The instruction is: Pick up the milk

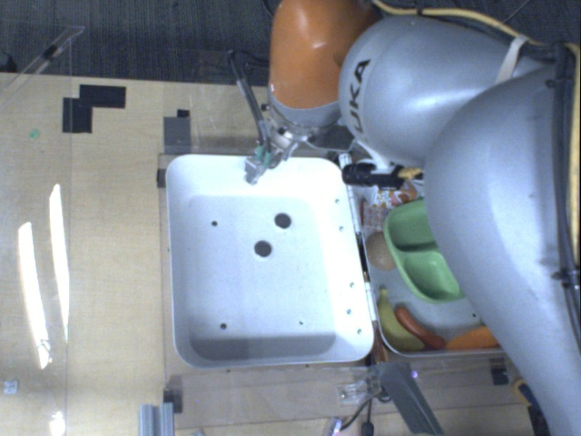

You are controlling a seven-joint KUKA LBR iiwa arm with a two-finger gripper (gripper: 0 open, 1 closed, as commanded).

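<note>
Pale wooden bench (pixel 91 271) — two white bins (pixel 195 271) side by side (black patches (pixel 89 105) far-left).

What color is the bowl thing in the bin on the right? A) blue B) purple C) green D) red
C: the divided bowl lying in the right bin is bright green, beside a banana.

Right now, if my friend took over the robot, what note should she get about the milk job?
Tool: over the far edge of the left bin; grip unclear.
Things: right bin has a green dish, banana, sausage and carrot. The arm covers much of it, so I cannot tell which item is the milk.
Done: no pickup yet.
Left: find, grasp and lift the milk.
</note>
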